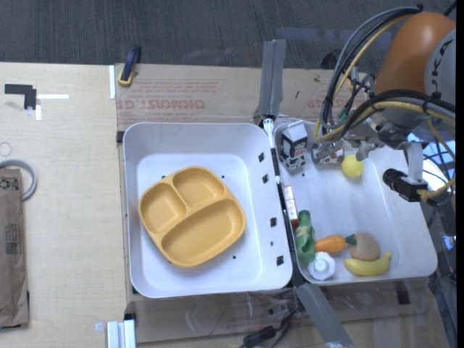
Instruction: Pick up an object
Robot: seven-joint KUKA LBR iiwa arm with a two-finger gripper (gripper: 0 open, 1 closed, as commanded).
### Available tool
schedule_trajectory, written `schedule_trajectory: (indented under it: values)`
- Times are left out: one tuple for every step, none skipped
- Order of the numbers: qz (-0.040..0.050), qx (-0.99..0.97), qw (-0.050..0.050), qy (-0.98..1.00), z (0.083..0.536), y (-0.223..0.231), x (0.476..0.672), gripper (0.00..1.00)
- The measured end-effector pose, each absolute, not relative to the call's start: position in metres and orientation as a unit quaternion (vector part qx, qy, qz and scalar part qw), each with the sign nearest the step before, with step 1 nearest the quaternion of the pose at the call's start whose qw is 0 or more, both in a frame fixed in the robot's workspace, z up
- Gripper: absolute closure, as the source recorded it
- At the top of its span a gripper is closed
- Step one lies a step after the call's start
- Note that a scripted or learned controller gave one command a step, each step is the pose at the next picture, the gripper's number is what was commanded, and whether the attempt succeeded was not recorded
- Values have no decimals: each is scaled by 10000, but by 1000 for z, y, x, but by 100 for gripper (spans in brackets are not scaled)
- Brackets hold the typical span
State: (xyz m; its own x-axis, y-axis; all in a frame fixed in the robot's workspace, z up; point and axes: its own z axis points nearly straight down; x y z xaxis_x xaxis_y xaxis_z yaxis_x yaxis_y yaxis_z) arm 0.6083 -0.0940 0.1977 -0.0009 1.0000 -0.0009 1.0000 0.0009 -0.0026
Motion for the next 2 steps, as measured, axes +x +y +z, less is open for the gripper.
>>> schedule_trajectory:
  values:
    - [9, -6601, -13, -7512, 170, -135, 657, 0]
    - [4, -5189, -8, -8548, 172, -157, 609, 0]
